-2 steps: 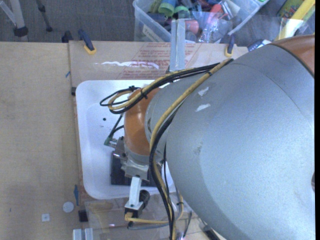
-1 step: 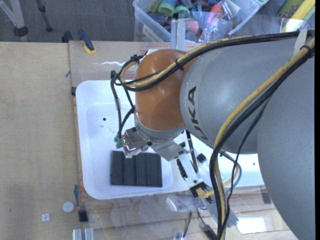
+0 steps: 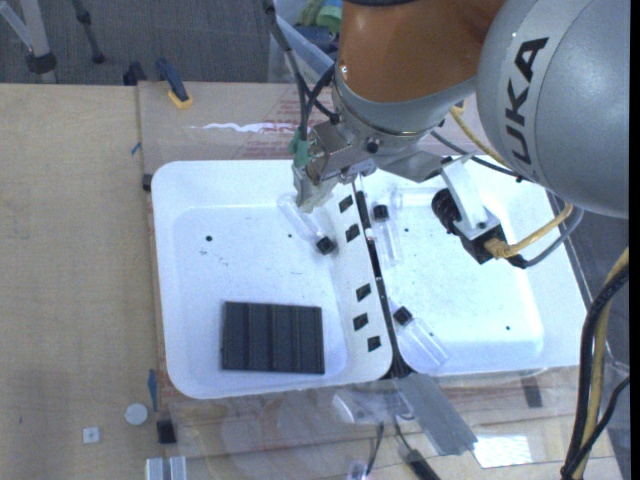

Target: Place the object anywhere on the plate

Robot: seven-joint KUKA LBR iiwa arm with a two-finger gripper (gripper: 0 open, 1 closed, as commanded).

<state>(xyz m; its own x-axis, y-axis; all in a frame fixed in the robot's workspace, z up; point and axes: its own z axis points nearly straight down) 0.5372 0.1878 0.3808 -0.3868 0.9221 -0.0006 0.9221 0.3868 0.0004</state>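
Observation:
A dark ribbed rectangular plate (image 3: 272,338) lies flat in the front part of the left bin (image 3: 190,268). My gripper (image 3: 306,200) hangs low over the back right of that bin, close to the divider, well behind the plate. Just below and right of it a small black piece (image 3: 325,245) rests on the bin floor at the end of a clear stick. The arm's wrist hides the space right above the gripper, and I cannot make out anything held.
The right bin (image 3: 500,308) holds two similar clear pieces with black ends (image 3: 380,211) (image 3: 402,316). Black square markers (image 3: 361,293) line the divider. A yellow cable and black connector (image 3: 470,228) hang over the right bin. Bare wooden bench lies to the left.

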